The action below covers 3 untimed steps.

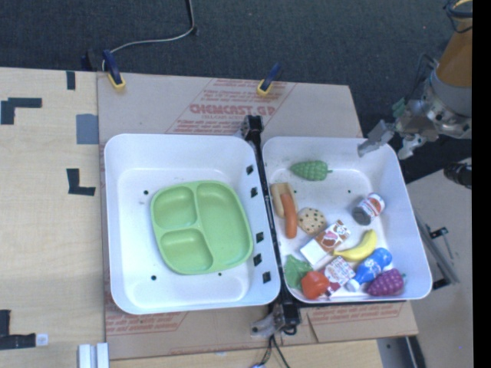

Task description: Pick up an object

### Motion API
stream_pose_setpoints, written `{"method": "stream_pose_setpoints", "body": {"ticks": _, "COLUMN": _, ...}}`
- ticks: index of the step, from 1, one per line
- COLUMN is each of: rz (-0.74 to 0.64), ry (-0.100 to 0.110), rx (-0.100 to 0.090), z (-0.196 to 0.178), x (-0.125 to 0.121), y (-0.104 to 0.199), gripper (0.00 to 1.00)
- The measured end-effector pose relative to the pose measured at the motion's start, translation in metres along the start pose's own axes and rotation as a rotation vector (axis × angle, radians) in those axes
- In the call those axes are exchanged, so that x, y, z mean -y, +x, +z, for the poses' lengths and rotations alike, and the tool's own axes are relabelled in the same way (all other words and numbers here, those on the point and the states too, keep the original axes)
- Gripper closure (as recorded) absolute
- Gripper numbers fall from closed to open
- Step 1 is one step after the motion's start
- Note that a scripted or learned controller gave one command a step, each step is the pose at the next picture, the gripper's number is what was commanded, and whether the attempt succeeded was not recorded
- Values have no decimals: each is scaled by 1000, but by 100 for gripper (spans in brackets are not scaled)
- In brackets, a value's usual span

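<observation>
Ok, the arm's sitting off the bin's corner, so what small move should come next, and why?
Probably bring the gripper in over the right bin and line it up above the green leafy toy. The gripper hangs just outside the bin's far right corner with nothing between its jaws. That toy lies nearest and apart from the others, while the banana and grapes sit crowded together.
</observation>
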<state>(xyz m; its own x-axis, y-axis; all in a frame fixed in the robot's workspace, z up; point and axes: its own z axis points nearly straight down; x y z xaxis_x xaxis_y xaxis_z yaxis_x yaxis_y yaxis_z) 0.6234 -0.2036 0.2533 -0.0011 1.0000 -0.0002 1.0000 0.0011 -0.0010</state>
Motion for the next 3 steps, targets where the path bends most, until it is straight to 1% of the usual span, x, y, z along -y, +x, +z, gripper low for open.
{"method": "stream_pose_setpoints", "body": {"ticks": 1, "rz": 1, "ry": 2, "rx": 0, "z": 72, "x": 18, "y": -20, "gripper": 0}}
{"method": "stream_pose_setpoints", "body": {"ticks": 2, "rz": -1, "ry": -4, "rx": -2, "z": 166, "x": 36, "y": -19, "gripper": 0}}
{"method": "stream_pose_setpoints", "body": {"ticks": 3, "rz": -1, "ry": -6, "rx": 1, "z": 167, "x": 64, "y": 42, "gripper": 0}}
